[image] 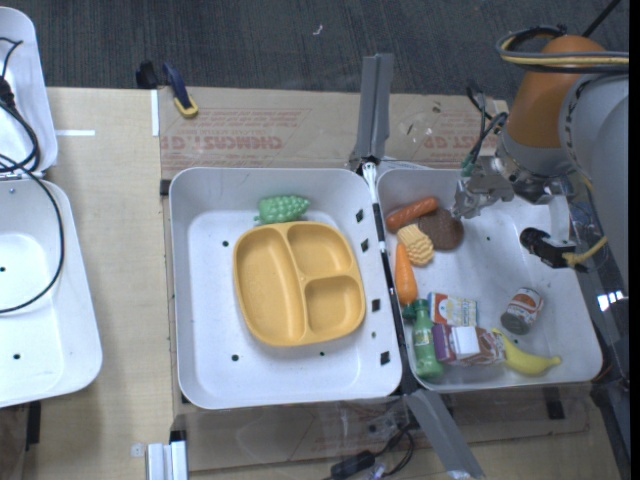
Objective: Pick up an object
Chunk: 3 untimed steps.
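Nearest the lens, at the right bin's [585,313] front wall: a yellow toy banana [528,360], a small bag of bread slices [470,345], a green bottle [425,343] and a small printed carton [453,310], crowded close together. Just behind, toward the right wall, a small tin can [521,310] lying on its side, apart from the rest. Along the divider, an orange carrot [405,272], with a ridged yellow toy piece [415,244] touching its upper end, then a brown round patty [441,232] and a reddish sausage [412,212] at the back left corner.

Seen from the fixed overhead camera, reaching in from the right: grey arm with orange band [548,98], wrist lowered over the right bin's rear, pincer [468,204] low at the patty's right edge. Hard to tell whether touching it. Impossible to tell whether apart, together or clamped on anything; nothing visibly between the tips.

Left bin [200,298]: a yellow divided plate [298,281] tilted at centre, a green bumpy toy vegetable [282,207] just behind its upper rim.

Judged progress: early. Approach apparently made toward the patty and sausage cluster, yet every object resting on the bin floors, none lifted. Left to do, by all appearances: secure a grip on one item and raise it clear of the bin. Bench [100,128] otherwise bare cardboard around both bins.
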{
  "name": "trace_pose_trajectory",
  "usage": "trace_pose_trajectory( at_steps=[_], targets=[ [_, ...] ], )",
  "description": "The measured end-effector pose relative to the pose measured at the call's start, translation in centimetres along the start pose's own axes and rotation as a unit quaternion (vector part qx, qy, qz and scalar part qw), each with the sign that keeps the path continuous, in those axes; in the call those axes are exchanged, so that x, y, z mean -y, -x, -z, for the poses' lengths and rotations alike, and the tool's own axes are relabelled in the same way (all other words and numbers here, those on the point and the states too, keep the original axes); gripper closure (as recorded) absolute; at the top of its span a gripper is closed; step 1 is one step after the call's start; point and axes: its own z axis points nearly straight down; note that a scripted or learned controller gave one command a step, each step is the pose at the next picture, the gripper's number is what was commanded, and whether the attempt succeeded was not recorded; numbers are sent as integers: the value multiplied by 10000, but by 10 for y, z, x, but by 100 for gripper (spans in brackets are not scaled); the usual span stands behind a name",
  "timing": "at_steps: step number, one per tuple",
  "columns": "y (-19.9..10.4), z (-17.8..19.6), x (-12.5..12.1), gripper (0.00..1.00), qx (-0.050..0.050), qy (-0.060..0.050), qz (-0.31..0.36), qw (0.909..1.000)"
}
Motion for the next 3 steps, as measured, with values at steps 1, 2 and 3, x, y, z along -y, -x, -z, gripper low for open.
trace_pose_trajectory(
  at_steps=[1,2,3],
  targets=[
    [0,0,0,0,0,-2,2,10000],
    [-20,-16,17,0,-21,8,364,9993],
    [-18,3,10,100,-2,101,357,9993]
  ],
)
